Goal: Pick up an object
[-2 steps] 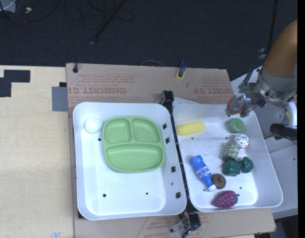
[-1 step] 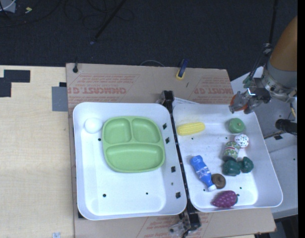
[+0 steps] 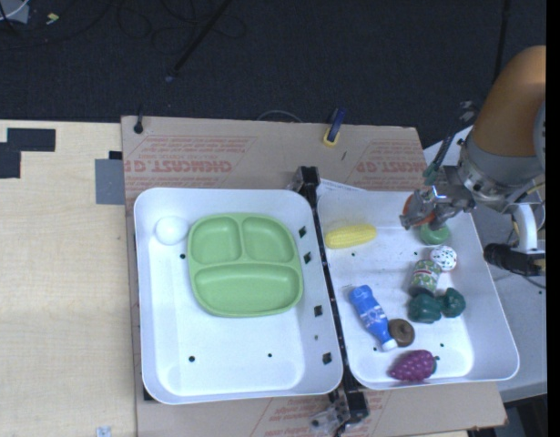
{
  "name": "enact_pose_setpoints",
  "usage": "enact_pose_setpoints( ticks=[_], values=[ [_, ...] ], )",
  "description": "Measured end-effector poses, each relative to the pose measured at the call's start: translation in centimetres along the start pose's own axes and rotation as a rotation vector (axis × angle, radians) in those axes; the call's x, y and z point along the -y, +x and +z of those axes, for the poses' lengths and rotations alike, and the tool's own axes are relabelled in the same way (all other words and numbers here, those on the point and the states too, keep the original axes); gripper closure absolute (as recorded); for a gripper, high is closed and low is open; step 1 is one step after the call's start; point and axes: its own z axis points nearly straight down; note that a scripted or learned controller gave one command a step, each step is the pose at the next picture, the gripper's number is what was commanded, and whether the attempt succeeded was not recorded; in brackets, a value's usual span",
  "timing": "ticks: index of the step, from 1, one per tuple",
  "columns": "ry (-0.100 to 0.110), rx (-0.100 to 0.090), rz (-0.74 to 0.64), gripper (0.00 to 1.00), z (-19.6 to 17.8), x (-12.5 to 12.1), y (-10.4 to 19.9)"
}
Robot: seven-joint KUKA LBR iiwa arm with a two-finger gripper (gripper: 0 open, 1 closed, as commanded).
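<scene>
My gripper hangs over the far right part of the right bin, directly above a small green round object that it partly hides. Whether it touches that object I cannot tell. Close by lie a white spotted ball and a small printed can. Farther left in the same bin rests a yellow corn cob. Toward the front lie a blue bottle, a dark green toy, a brown ring and purple grapes.
The left bin holds a light green divided plate and a white ball in its far left corner. A black divider runs between the bins. The arm's orange band rises at the right.
</scene>
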Motion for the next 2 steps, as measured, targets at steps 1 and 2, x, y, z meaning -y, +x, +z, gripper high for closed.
enact_pose_setpoints(
  ticks=[1, 2],
  values=[
    [-0.002, 0.000, 0.000, 1.00, -1.1, 2.6, 3.6],
    [0.000, -0.001, -0.001, 1.00, -1.9, 6.2, 7.6]
  ],
)
